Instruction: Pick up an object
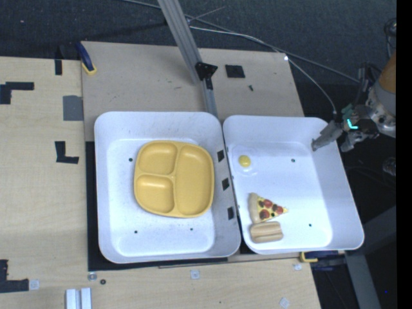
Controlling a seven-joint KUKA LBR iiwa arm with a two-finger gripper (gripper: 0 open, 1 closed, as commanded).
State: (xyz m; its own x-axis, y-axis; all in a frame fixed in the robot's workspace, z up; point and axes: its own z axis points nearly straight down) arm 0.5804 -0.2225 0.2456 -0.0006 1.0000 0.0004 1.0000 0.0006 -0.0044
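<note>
My gripper (335, 141) hangs over the upper right rim of the right bin (335, 192), open, with nothing between its fingers. In that bin a small round yellow piece (244, 161) lies near the left wall. A toy pizza slice (265, 208) and a tan bread roll (266, 232) lie close together at the front left. All three sit well to the left of and below the gripper. A yellow divided plate (174, 178) rests in the middle of the left bin (116, 237).
A grey pole (187, 37) slants down from the top to the seam between the bins. Cables (309, 76) trail across the bench toward the arm. The right half of the right bin's floor is bare white.
</note>
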